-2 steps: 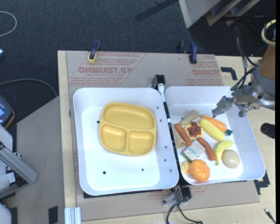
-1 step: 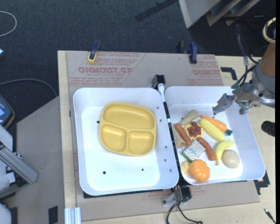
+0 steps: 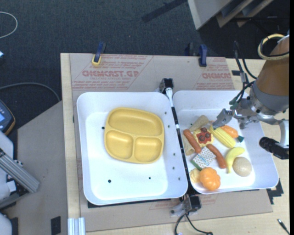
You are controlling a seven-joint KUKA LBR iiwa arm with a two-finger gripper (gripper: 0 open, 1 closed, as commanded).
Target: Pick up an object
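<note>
The gripper [image 3: 223,118] is hanging over the right bin [image 3: 257,181], just at 9 o'clock of the corn [image 3: 225,136]. Can't tell its state. Toys are crowding together, so it's risking nudging the neighbouring pizza slice [image 3: 202,133] instead.

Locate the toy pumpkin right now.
The toy pumpkin sits in the right bin, at its front-left corner, just below the checkered block and left of the tan ball.

Dark carpet floor [image 3: 41,27] surrounds a brown paper-covered bench [image 3: 151,69]; perhaps a cabinet [image 3: 220,11] beyond.
</note>
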